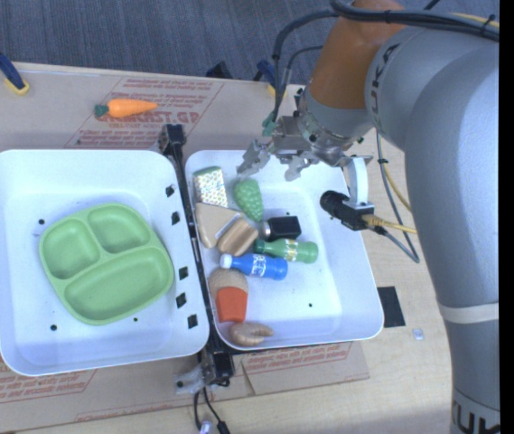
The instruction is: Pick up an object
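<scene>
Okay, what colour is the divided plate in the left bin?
Light green; the divided plate shows best in the camera view.

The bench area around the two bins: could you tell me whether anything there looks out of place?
Yes: a toy carrot lies on the cardboard behind the left bin, outside both bins, while the other small items sit piled in the right bin.

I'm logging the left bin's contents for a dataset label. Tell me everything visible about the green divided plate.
The green divided plate is pale green, looks like matte plastic, with a rounded outline and raised ridges splitting it into three compartments: two smaller ones toward the far side, one larger toward the near side. It lies flat and upright on the floor of the left bin, turned at a slant, roughly central. Nothing sits in it, and only the bin floor touches it.
</scene>
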You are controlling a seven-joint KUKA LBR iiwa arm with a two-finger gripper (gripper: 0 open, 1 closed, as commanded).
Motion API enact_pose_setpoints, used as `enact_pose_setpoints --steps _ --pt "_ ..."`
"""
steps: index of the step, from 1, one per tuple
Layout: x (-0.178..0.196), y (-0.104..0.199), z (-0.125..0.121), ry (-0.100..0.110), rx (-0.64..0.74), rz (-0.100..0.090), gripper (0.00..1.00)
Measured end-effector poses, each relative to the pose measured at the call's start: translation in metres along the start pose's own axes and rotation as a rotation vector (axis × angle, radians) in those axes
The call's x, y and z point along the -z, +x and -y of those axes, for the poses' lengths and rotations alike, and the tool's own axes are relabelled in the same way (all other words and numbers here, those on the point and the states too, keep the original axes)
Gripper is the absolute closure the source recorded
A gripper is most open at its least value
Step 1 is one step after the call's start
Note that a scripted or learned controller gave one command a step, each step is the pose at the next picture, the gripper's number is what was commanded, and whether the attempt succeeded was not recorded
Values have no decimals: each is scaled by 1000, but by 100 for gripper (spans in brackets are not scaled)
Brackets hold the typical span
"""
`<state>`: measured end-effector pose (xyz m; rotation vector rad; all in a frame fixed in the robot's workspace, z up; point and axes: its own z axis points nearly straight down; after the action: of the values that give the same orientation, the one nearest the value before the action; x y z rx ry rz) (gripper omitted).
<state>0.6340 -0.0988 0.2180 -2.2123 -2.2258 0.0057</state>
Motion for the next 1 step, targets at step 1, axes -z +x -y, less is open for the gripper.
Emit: enact_pose_setpoints --steps 1 --pt "-128 -40 -22 1 0 1 0"
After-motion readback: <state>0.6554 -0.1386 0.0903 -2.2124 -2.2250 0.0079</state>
